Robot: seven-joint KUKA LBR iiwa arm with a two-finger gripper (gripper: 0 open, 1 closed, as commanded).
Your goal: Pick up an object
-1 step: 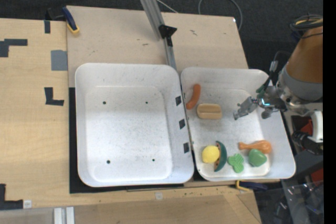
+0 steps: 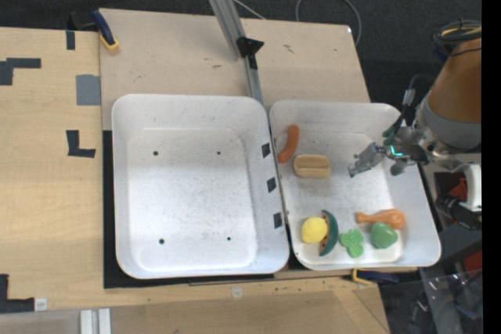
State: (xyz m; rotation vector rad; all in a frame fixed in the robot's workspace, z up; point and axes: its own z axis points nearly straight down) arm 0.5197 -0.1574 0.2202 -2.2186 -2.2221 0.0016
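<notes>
At the right of the frame the grey two-finger gripper (image 2: 362, 161) hangs over the right-hand shallow white bin (image 2: 415, 246), its fingers parted with nothing between them, just right of a tan bun-shaped toy (image 2: 311, 166). An orange sausage-shaped toy (image 2: 289, 142) lies near that bin's upper left. Along its lower edge sit a round yellow toy (image 2: 314, 230), a curved dark green piece (image 2: 331, 233), a light green leafy toy (image 2: 352, 242), a green pepper-like toy (image 2: 383, 235) and an orange carrot-like toy (image 2: 381, 218).
</notes>
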